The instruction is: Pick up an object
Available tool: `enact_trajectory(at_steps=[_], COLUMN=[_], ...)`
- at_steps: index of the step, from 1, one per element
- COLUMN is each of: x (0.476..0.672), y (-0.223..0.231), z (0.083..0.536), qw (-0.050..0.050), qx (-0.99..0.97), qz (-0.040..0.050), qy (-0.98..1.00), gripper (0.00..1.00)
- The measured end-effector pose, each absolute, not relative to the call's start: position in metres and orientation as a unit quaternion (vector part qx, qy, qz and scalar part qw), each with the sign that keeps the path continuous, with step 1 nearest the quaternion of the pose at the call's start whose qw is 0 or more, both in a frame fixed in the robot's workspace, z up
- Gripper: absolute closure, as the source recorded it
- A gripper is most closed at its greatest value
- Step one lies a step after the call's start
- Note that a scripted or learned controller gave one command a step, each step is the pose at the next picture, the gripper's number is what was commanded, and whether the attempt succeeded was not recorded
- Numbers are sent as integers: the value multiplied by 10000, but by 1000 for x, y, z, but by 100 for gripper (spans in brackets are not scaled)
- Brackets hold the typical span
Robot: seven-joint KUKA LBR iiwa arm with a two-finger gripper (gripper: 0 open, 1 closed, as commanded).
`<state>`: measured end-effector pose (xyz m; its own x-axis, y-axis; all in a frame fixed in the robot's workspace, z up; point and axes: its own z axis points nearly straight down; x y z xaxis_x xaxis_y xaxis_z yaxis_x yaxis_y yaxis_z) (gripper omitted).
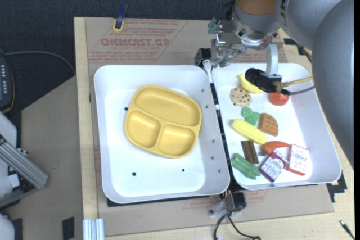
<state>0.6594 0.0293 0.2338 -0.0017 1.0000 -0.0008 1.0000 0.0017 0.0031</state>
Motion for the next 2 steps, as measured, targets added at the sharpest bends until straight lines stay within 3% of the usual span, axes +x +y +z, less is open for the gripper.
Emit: enact_trajectory(at_steps=[1, 2], x=[654, 666], y=[35, 40], z=[233, 230], qw=[-5, 15], qx=[7068, 7069], qz=[-6, 7], qy=[7074, 7074], gripper=[100, 100])
